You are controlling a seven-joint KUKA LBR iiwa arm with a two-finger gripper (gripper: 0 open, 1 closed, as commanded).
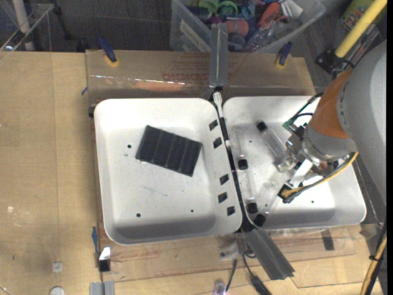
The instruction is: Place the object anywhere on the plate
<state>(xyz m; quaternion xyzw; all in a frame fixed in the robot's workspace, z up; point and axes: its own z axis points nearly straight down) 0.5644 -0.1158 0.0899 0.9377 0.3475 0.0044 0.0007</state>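
Over the right bin (pixel 344 208) we see the grey arm reaching in from the right, its orange band (pixel 328 112) just above the wrist. The gripper (pixel 287 165) hangs low near the bin's middle, and a yellow cable (pixel 293 191) loops out below it. We cannot tell whether the gripper is open or closed, nor whether it holds anything; glare and the wrist hide that part.

Three loose dark things lie on the right bin's floor, any of which could be the object. A small black piece (pixel 260 126) lies up and to the left of the gripper. A second black piece (pixel 242 163) lies to the gripper's left, near the divider (pixel 220 118). A third black piece (pixel 256 219) sits at the near corner by the divider's foot. All three are apart from the gripper.

The plate (pixel 169 150) – a dark, ribbed rectangle – lies flat and slightly askew in the left bin (pixel 116 220), well apart from the gripper and from every loose piece.

Behind the bins, a clear tub (pixel 245 8) of bright plastic oddments stands on the wooden bench (pixel 43 165), and two blue clamps (pixel 110 57) grip the board's far edge.
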